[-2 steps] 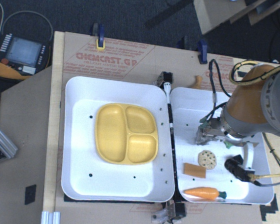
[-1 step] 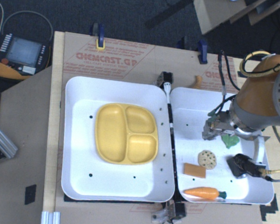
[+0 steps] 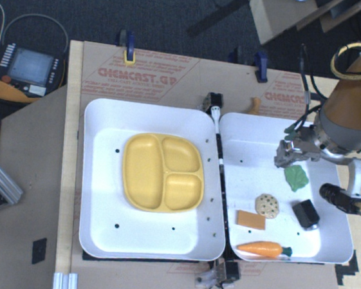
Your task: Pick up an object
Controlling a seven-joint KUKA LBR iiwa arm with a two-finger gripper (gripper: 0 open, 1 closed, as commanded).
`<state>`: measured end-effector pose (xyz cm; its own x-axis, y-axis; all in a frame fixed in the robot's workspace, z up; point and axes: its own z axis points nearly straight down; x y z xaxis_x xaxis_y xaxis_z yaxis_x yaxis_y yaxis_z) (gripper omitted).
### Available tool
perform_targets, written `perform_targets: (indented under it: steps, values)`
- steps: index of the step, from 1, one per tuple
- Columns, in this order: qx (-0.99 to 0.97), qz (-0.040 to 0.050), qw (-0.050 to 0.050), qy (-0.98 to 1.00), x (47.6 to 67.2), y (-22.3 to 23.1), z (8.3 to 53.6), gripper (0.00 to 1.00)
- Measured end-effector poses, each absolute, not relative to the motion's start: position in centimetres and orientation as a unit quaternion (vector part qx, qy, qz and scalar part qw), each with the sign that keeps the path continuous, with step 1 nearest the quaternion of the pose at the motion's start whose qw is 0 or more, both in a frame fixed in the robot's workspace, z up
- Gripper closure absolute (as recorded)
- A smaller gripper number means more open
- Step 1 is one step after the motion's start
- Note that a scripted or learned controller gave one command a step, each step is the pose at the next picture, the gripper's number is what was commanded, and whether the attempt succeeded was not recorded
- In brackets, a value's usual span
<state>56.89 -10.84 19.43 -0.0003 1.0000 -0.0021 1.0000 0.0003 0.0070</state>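
Camera view: green object (image 3: pixel 297 178) lies near right bin's (image 3: pixel 253 133) far-right edge, just under the tool (image 3: pixel 289 154), which hovers at its upper end, prob. lining up a grab; can't tell tool's state. Toward the near edge: cookie (image 3: pixel 267 205), black block (image 3: pixel 306 214), orange slab (image 3: pixel 250 220), carrot (image 3: pixel 263 249). Yellow divided plate (image 3: pixel 163 172) sits mid left bin (image 3: pixel 105 125).

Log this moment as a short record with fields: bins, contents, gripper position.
left bin: shallow white bin holding a yellow three-compartment plastic plate
right bin: shallow white bin holding a green crumpled item, round speckled cookie, orange flat rectangular piece, toy carrot, small black block
gripper: grey two-finger gripper over the right bin, just above-left of the green item
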Motion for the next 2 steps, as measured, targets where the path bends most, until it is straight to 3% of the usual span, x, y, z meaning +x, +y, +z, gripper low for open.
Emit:
perform_targets:
  steps: [1,2]
  values:
    - [0.707,0.0022,0.004,0.707,57.1,-10.9,24.8,1.00]
    - [0.705,0.0000,-0.002,0.709,57.5,-5.5,23.4,1.00]
